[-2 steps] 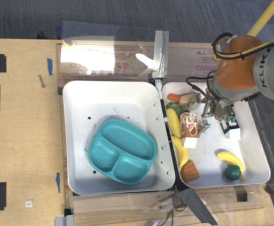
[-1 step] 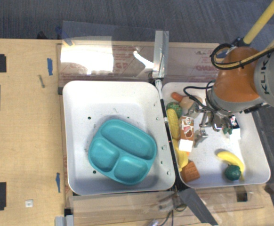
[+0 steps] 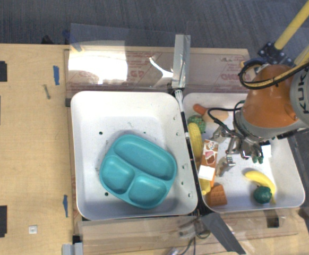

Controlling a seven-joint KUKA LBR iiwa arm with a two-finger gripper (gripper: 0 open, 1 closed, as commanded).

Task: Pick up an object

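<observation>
My gripper (image 3: pixel 230 155) hangs low over the middle of the right bin (image 3: pixel 295 187), under the orange wrist band. Just left of it lies a small white and red carton (image 3: pixel 209 155). A yellow corn cob (image 3: pixel 196 139) rests along the bin's left wall, with a green piece (image 3: pixel 195 120) and an orange piece (image 3: pixel 199 109) above it. A banana (image 3: pixel 260 178) and a dark green ball (image 3: pixel 262 195) sit to the gripper's lower right. An orange chunk (image 3: pixel 216 196) lies at the bin's front left corner. Nothing is visibly held.
The left bin (image 3: pixel 85 110) holds a teal divided plate (image 3: pixel 138 169). A metal divider post (image 3: pixel 180 60) stands behind the gap between the bins. Black cables loop over the arm's wrist (image 3: pixel 250 70). Brown bench board (image 3: pixel 24 158) lies to the left.
</observation>
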